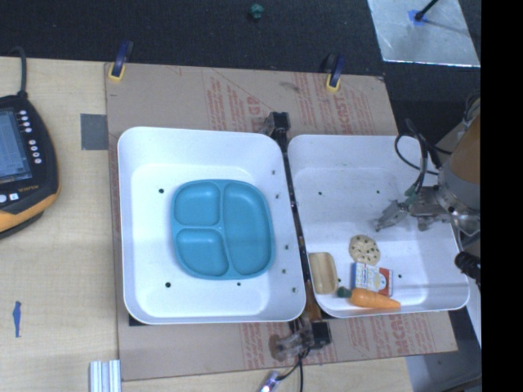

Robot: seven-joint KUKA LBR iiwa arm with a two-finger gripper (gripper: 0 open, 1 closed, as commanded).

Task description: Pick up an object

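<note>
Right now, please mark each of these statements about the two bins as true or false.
1. The blue divided plate lies in the left bin. True.
2. The carrot lies in the left bin. False: it lies in the right bin, near its front edge.
3. The cookie lies in the right bin. True.
4. The gripper holds the cookie. False: the cookie lies apart from it on the bin floor.

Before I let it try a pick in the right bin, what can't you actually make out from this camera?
- Gripper: small and dim over the right bin; finger state unreadable.
- Arm: cut off by the view's right side.
- Small carton: print too small to read; the carrot covers its lower edge.
- Whether the cookie touches the carton: unclear.
</note>
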